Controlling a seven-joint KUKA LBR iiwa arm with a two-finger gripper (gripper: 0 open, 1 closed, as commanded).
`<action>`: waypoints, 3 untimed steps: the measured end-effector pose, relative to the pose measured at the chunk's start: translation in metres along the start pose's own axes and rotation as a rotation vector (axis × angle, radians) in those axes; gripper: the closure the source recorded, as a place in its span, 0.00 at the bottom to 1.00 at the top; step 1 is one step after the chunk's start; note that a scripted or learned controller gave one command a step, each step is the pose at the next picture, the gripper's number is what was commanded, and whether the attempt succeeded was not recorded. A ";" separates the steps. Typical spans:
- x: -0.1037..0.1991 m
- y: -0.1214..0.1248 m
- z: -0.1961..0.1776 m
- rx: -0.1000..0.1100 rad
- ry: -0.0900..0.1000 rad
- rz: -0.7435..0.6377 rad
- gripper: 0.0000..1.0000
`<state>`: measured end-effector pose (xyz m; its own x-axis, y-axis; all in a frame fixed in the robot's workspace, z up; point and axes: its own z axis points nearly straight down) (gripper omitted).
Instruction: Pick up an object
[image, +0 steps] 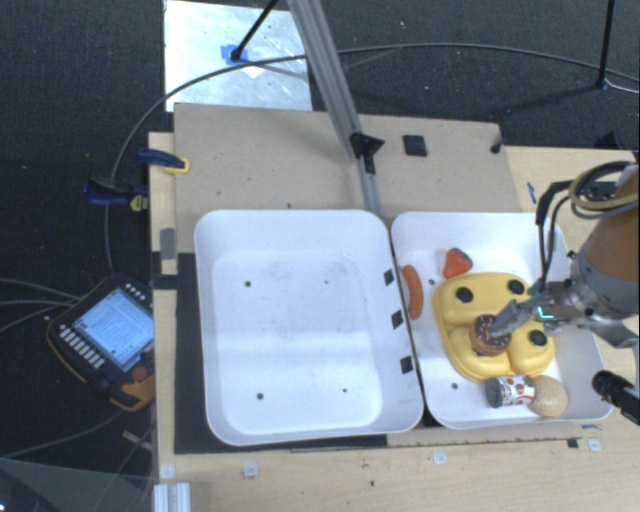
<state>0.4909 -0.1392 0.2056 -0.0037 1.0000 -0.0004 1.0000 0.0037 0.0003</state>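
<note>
Yellow toy (470, 300) under end effector (508, 315); can (510, 391) label unreadable.

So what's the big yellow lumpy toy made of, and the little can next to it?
The big yellow lumpy toy looks like smooth matte plastic or rubber: even colour, rounded edges. The small can with a red-and-white label seems metal, judging by its grey end, though it's too small to be sure.

Even overhead light; soft shadows; slightly blurred.
</note>
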 end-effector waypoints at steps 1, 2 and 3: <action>0.000 0.000 0.000 -0.001 0.000 0.000 0.00; 0.002 -0.003 0.062 0.004 0.002 0.002 0.00; 0.007 0.002 0.097 -0.007 0.009 -0.008 0.00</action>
<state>0.4927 -0.1322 0.1085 -0.0119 0.9999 0.0087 0.9999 0.0119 0.0075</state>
